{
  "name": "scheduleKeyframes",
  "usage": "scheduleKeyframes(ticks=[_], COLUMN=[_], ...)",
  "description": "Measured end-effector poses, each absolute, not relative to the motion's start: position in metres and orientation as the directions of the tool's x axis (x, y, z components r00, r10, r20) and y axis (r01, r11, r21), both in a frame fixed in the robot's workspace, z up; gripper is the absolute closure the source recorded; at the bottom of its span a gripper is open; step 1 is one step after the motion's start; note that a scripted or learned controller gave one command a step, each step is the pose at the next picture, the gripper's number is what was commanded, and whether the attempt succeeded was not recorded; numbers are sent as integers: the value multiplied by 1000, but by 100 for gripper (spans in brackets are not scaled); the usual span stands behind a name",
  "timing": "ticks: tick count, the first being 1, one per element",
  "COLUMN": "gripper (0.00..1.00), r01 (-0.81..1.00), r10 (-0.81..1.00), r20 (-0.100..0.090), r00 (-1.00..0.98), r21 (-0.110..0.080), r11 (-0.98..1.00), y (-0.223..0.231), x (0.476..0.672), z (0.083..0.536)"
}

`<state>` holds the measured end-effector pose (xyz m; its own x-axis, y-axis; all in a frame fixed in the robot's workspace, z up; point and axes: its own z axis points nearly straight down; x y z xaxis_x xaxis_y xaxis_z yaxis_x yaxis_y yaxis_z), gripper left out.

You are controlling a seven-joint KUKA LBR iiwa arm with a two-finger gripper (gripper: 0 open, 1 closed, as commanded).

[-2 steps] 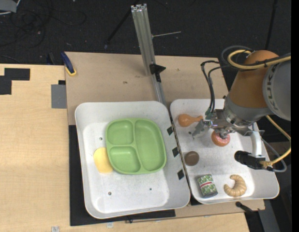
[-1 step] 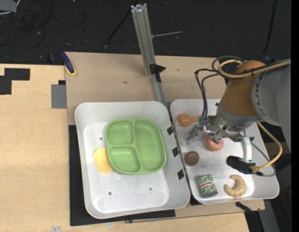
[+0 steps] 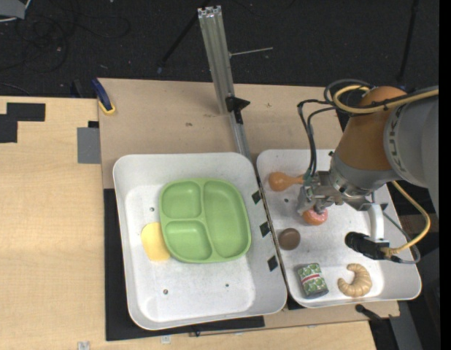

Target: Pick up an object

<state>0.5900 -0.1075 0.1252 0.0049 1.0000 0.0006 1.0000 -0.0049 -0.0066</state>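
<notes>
Gripper (image 3: 314,207) is sitting right over the pink toy (image 3: 314,215) in the right bin (image 3: 401,286); can't tell how the fingers are set. I'd be centring before lifting.

Green tray (image 3: 205,219) — yellow object (image 3: 154,242) — white bins (image 3: 138,173)

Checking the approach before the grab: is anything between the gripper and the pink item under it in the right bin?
Nothing visible. The gripper sits directly over the pink item; the brown ball lies clear to its lower left.
</notes>
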Motion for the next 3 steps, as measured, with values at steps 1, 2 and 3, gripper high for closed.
scheduleKeyframes(ticks=[1,2,3], gripper=[100,100,100], r01=[1000,1000,1000], r10=[1000,1000,1000], r20=[0,-1,0], r00=[0,-1,-1], r21=[2,5,-1], r11=[0,1,1], y=[-108,-113,-114], x=[589,592,592], z=[188,251,260])
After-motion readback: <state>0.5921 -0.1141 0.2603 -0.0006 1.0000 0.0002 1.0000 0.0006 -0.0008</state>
